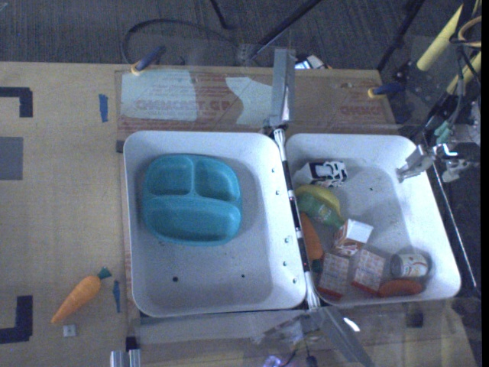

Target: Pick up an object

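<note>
The right bin (pixel 382 186) holds several small objects. A black and white toy (pixel 328 172) lies near its back left. In front of it are a yellow-green fruit (pixel 321 202) and an orange carrot-like piece (pixel 310 238) along the left wall. Two small cartons (pixel 335 273) (pixel 367 269), a tilted white and red box (pixel 352 235), a can (pixel 410 264) and a red-orange piece (pixel 398 287) crowd the front. My gripper (pixel 415 164) hangs at the bin's back right rim, apart from all of them, with nothing seen in it.
The left bin (pixel 199 281) holds a blue divided plate (pixel 191 199) in its back half. A toy carrot (pixel 76 297) lies on the bench left of the bins. Clamps and cables stand behind the bins.
</note>
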